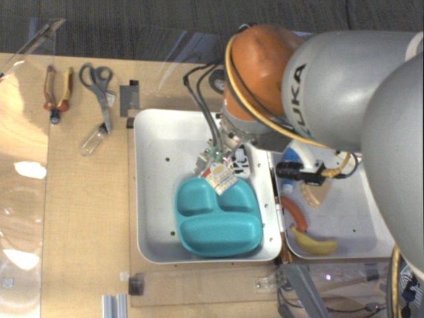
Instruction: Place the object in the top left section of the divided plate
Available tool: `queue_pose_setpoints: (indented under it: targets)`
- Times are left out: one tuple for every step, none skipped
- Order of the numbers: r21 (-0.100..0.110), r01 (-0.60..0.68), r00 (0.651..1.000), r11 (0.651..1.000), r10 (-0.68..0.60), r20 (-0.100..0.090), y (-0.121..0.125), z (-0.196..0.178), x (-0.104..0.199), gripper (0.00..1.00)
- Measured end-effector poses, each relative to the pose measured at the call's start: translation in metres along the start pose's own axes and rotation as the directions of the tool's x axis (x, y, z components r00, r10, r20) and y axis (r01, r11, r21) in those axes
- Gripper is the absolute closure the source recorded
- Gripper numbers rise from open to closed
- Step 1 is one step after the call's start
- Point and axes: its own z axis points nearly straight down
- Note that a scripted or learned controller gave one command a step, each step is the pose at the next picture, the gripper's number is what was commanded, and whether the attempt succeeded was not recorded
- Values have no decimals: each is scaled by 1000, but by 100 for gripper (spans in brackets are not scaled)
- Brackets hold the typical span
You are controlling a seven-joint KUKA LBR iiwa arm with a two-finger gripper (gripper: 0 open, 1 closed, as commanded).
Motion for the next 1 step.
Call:
queue_pose_setpoints:
  targets:
    - [-1,-1,1000,1000,1,0,0,0,0,0]
